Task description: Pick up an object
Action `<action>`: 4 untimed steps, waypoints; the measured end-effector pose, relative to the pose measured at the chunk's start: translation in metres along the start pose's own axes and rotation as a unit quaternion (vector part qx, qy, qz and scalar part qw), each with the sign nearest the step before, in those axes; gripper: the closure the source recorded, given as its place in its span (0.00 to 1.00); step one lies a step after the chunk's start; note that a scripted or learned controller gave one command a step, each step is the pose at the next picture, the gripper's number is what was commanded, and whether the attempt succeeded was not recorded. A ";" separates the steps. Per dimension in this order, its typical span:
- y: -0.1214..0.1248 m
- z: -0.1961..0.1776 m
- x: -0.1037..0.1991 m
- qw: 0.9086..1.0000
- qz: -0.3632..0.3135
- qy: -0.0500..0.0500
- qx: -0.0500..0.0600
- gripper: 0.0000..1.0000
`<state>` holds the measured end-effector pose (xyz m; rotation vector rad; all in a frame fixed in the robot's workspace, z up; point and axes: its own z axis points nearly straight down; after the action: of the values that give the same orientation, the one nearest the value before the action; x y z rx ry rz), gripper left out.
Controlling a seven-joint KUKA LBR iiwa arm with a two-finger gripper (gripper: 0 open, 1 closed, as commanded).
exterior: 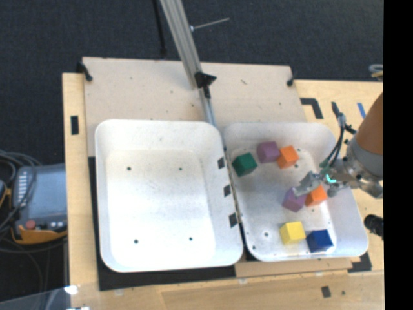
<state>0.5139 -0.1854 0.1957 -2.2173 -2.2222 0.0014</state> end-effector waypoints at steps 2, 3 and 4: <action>0.004 0.040 -0.004 1.000 0.002 -0.001 0.000 0.00; 0.010 0.068 -0.008 1.000 0.002 -0.006 -0.012 0.00; 0.010 0.058 -0.010 1.000 0.005 -0.008 -0.014 1.00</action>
<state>0.5241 -0.1958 0.1373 -2.2516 -2.2325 -0.0124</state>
